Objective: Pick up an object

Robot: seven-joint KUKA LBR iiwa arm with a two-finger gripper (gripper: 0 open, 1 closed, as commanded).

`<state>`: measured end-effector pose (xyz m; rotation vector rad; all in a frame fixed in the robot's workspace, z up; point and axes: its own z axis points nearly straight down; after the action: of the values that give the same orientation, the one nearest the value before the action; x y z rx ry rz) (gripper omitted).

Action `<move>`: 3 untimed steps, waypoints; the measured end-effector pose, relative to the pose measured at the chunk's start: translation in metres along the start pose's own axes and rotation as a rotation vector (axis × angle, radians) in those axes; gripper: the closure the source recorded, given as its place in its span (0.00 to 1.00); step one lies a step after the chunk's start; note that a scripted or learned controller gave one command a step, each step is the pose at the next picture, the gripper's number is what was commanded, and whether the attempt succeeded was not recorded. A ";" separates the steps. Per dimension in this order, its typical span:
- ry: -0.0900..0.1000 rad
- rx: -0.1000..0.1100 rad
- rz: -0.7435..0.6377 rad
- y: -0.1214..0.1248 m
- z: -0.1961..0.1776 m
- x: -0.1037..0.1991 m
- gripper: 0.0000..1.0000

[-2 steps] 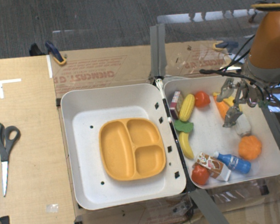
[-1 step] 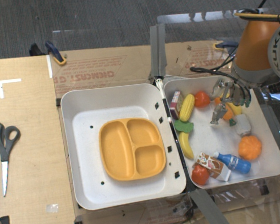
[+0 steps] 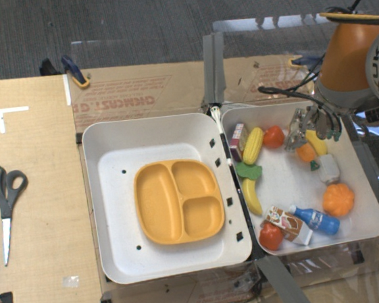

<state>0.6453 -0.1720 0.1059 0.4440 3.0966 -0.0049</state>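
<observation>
Nearest the camera, at the front of the right bin [image 3: 377,221], lie a red tomato [image 3: 270,237], a small carton [image 3: 289,224] and a blue bottle [image 3: 318,220], with an orange [image 3: 338,200] just beyond them. The left bin [image 3: 105,191] holds a yellow divided tray [image 3: 179,201]. Both bins sit on brown cardboard [image 3: 142,95] over a pale wooden bench [image 3: 31,192], where scissors [image 3: 6,202] lie at the left; dark carpet lies behind. My arm [image 3: 352,54] reaches in from the right, and my pincer [image 3: 313,130] hangs low over the right bin's back part, above a small orange and yellow piece [image 3: 308,151]. Whether my pincer is apart or together I cannot tell. Corn [image 3: 252,144] and a banana [image 3: 251,197] lie along the bin's left side.
</observation>
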 end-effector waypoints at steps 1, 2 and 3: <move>0.008 -0.003 -0.013 0.072 -0.143 0.038 1.00; 0.008 -0.002 -0.066 0.059 0.012 0.045 1.00; 0.004 -0.005 -0.645 0.010 0.010 0.030 1.00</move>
<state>0.6191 -0.1538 0.0950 -0.5613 3.0826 -0.0032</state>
